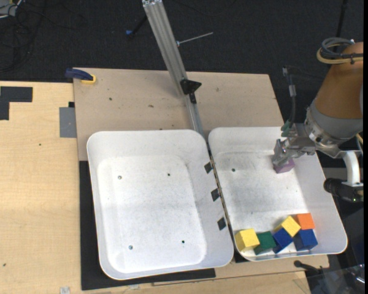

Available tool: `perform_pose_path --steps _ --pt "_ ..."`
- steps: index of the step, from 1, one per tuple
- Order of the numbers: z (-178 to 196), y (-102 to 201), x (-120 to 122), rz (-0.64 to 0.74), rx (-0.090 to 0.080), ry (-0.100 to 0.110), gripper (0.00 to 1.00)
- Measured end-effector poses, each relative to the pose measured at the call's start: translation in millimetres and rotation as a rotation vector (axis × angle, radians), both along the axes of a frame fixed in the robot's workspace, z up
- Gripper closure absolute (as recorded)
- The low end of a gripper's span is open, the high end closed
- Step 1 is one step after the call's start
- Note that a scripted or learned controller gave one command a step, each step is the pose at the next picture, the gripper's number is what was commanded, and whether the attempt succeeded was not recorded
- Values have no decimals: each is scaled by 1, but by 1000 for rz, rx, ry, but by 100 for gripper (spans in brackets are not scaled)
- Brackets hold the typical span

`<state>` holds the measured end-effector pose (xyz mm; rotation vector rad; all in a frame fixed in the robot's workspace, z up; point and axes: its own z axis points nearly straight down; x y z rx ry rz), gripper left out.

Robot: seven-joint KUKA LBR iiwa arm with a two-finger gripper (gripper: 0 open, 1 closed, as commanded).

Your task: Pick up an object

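Observation:
My gripper (284,160) hangs over the far right part of the right bin (257,176), reaching in from the right. A small purple block (284,166) sits between its fingertips, its lower part showing below them. The fingers are closed against the block. I cannot tell whether the block still touches the bin floor. The grey arm with its orange band (343,97) rises to the right of the bin.
Several blocks cluster in the right bin's near corner: yellow (247,237), green (265,242), blue (282,241), another yellow (290,226), orange (305,220) and another blue (305,240). The left bin (110,164) lies beside it. A metal rail (168,48) slants up from between the bins.

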<state>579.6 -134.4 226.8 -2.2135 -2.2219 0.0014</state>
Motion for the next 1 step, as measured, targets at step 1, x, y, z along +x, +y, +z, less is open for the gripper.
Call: perform_pose_path --steps 1 --pt "-10 52 -13 0 0 1 100"
